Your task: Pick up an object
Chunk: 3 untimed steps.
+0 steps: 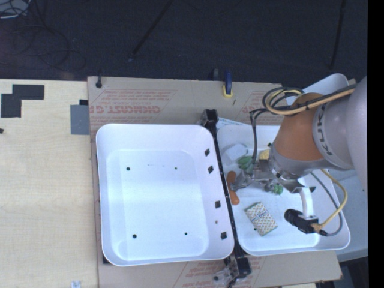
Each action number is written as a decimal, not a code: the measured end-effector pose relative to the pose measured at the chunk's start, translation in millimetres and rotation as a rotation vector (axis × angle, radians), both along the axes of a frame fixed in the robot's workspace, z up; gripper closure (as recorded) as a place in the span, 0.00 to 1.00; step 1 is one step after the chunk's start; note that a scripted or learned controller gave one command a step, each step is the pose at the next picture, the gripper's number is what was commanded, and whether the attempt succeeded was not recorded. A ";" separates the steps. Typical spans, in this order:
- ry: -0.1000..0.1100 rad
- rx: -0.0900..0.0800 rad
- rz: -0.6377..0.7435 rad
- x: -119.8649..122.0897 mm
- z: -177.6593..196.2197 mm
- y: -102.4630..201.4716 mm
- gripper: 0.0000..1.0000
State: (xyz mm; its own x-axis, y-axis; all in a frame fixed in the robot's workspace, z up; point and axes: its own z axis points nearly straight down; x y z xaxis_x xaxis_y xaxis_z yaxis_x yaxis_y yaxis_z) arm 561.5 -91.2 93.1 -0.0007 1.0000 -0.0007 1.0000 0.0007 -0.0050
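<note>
While gripper (255,179) state cannot be told, it hangs low in right bin (336,242) | patterned packet (261,218) lies just below-right of gripper, long axis diagonal | orange item (232,188) just left of gripper.

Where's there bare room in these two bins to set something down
The left bin offers its whole floor, bordered by its white walls and the black clips along the divider. In the right bin, a free strip runs along the near wall beside the patterned packet. Its middle is crowded: orange piece, green items and the arm.
</note>
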 end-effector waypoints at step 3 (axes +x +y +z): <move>-0.001 0.002 -0.003 -7.8 196.9 14.8 1.00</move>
State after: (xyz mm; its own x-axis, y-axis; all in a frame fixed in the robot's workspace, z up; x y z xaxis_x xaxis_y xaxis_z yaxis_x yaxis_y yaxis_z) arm 553.7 -76.4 290.0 0.0027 1.0000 0.0012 1.0000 -0.0027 -0.0036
